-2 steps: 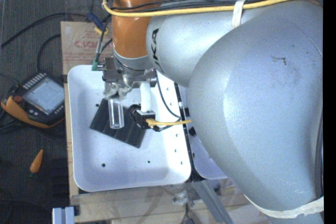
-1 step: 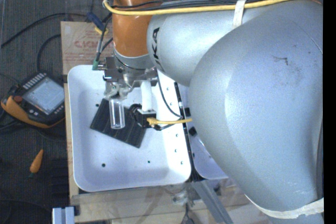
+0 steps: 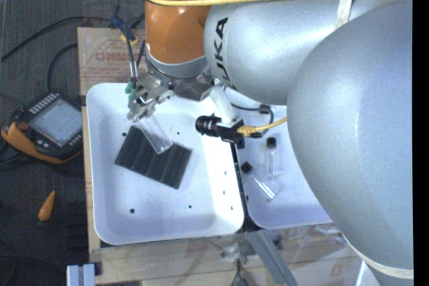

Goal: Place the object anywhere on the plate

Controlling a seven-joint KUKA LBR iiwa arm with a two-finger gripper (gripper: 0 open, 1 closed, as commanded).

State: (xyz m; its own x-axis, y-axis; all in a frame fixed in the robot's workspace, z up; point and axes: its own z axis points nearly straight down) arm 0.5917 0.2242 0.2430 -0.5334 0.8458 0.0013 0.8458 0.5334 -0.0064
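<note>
We see the gripper over the left bin, closed on a clear vial. Vial's lower end lies over the dark ribbed plate.

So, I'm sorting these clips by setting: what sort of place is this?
Probably a robotics lab bench: a KUKA arm reaches over two white bins, a teach pendant lies on the carpet, and cables run overhead.

A teach pendant with a grey screen lies at the left edge of the frame. An orange-handled screwdriver rests below it, lower left. Black cables trail across the upper-left floor.
</note>
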